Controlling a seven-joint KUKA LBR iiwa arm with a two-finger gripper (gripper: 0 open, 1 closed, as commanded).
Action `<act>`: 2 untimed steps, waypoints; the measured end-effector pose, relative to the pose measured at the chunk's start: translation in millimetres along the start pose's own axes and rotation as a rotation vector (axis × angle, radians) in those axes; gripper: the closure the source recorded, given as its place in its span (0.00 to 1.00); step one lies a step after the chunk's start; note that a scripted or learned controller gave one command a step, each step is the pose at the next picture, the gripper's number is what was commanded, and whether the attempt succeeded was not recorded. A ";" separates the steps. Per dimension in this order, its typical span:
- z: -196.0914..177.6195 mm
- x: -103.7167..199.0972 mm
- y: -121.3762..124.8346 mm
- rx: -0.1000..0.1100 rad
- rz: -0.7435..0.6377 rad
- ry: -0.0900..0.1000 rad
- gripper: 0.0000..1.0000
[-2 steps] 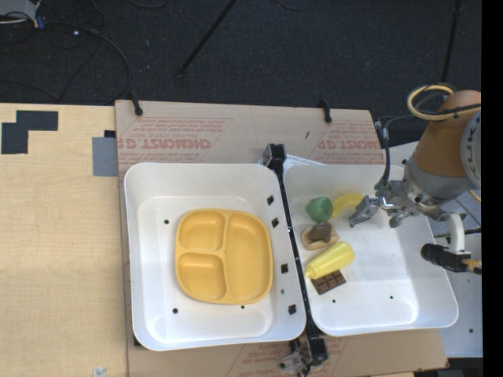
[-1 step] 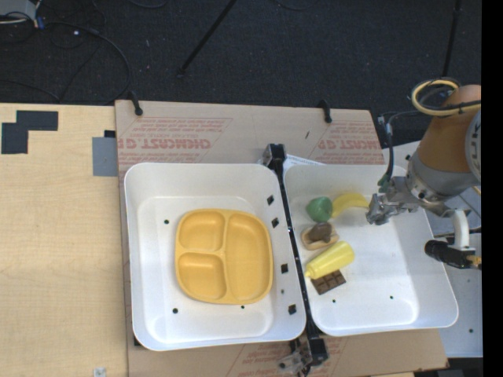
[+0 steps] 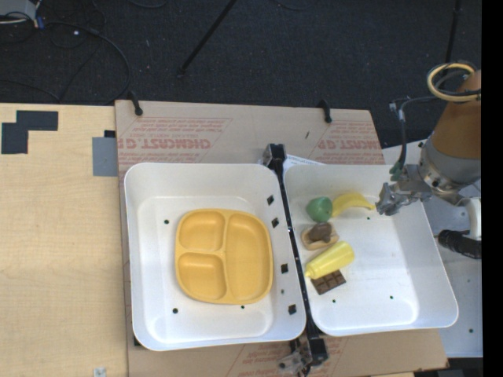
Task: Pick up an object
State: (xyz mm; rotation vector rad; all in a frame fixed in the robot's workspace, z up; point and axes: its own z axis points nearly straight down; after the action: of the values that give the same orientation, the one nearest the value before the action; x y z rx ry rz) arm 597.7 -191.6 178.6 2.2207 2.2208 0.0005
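Gripper (image 3: 387, 201): at right bin's (image 3: 440, 309) far right edge; finger state unreadable, nothing visibly held. Contents, near to far: brown bar (image 3: 329, 282), yellow block (image 3: 329, 260), tan piece (image 3: 318, 234), green ball (image 3: 319, 208), banana (image 3: 351, 203). Risk: tight clustering near the divider may cause a glancing, failed grasp.

Dark carpet (image 3: 236, 45) strewn with black cables (image 3: 102, 42) beyond a light wooden benchtop (image 3: 55, 273).
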 end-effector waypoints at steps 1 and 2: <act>-57.4 6.8 5.9 0.000 -0.002 0.000 1.00; -75.3 6.4 6.1 0.002 -0.002 0.001 1.00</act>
State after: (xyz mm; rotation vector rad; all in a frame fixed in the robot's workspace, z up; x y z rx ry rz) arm 603.7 -185.2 253.9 2.2197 2.2241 -0.0006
